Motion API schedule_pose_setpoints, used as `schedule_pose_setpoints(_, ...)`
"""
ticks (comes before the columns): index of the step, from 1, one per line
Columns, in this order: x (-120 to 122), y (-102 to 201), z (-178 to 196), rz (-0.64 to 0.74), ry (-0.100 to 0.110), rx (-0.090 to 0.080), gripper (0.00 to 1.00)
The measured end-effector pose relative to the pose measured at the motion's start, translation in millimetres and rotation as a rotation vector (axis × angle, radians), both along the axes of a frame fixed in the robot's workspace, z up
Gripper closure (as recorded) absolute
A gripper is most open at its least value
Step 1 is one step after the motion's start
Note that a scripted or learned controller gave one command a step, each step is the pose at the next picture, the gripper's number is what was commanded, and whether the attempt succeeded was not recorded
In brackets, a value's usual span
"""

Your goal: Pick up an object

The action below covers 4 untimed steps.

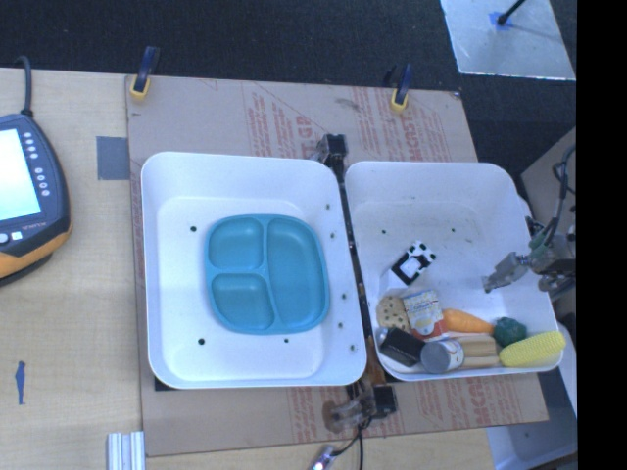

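Observation:
My gripper (500, 274) reaches in from the right edge over the right bin (441, 189), low near its right wall, with nothing visibly in it. The objects lie bunched along this bin's front. A black-and-white checkered block (414, 260) sits to the gripper's left. Below it are a round cracker (392, 310), a small packet (422, 310) and a carrot (465, 320). Along the front wall lie a black item (400, 346), a grey can (441, 355), a wooden stick (478, 347), a green piece (508, 330) and a yellow corn cob (532, 349).
The left bin (176, 189) holds a blue divided plate (266, 272). An orange-rimmed pendant (24, 199) lies on the bench at far left. Clamps (144, 74) pin the cardboard at the back. Bare white floor fills the back half of the right bin.

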State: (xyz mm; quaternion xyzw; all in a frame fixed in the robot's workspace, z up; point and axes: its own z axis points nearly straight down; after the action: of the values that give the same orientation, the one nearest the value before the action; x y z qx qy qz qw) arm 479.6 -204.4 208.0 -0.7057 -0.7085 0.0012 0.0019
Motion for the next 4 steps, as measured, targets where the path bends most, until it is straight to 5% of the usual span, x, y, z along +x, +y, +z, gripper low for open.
schedule_pose_setpoints(1, 56.1, -6.5, -117.4, 0.004, 0.002, 0.000, 0.00)
schedule_pose_setpoints(2, 136.4, 7.1, -115.9, -0.001, -0.003, 0.000, 0.00)
schedule_pose_setpoints(3, 177.0, -6.7, -115.8, 0.001, -0.002, 0.000, 0.00)
schedule_pose_setpoints(4, 160.0, 100.4, -116.3, 0.002, 0.000, 0.000, 0.00)
